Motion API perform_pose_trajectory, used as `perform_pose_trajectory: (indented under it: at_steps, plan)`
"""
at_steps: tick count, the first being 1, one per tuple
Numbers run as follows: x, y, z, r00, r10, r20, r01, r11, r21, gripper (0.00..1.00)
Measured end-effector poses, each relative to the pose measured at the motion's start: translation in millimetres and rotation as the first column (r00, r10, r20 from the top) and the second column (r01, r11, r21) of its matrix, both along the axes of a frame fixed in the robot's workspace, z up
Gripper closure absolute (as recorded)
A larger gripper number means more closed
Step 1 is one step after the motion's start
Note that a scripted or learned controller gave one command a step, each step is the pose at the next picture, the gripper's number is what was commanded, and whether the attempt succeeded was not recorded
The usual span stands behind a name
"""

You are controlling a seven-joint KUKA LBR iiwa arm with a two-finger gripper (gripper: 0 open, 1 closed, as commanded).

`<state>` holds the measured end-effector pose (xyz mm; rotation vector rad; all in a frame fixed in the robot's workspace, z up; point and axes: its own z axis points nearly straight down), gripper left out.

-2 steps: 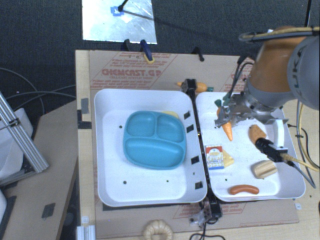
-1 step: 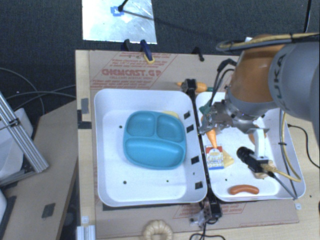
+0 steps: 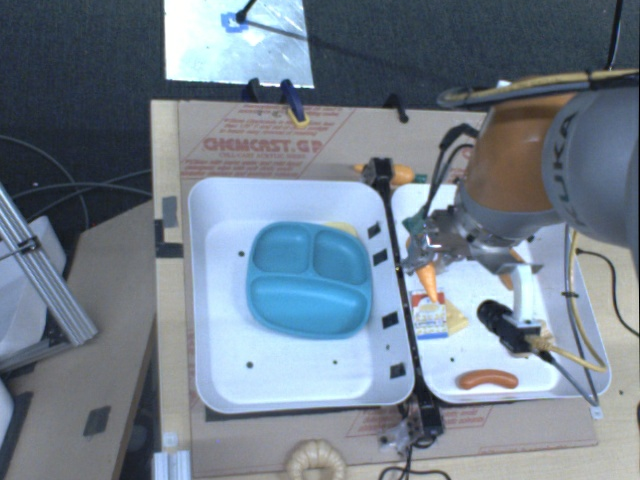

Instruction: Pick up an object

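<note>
An orange carrot (image 3: 428,274) lies in the right bin (image 3: 465,353), close to its left wall, with its upper end right at the gripper (image 3: 424,243) and its length running down toward the camera. The carrot's top is hidden by the metal of the gripper, so whether it is held cannot be told, nor whether the gripper is wide or narrow. Just past the carrot's lower end, on the camera side of the gripper, lies a small packet (image 3: 430,318) printed in red and blue, and a pale yellow piece (image 3: 456,318) touches the packet's right edge. Farther toward the camera, near the bin's front wall, lies a sausage (image 3: 488,378), well apart from the gripper. Beyond the gripper, at the far end of the wall between the bins, sits a small orange thing (image 3: 401,175). To the gripper's left is the left bin (image 3: 225,268), holding a blue divided plate (image 3: 308,278); a yellow thing (image 3: 343,228) peeks out at the plate's far right edge. Both bins rest on the tabletop (image 3: 200,128), and a pale ring (image 3: 315,460) lies at its front edge.
</note>
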<state>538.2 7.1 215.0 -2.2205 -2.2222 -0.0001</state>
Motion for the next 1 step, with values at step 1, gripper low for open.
perform_pose_trajectory:
  at_steps: [1]
  plan:
    - [0.4,1.6,18.7,1.0,0.003,0.003,-0.003,1.0,0.001,1.0]
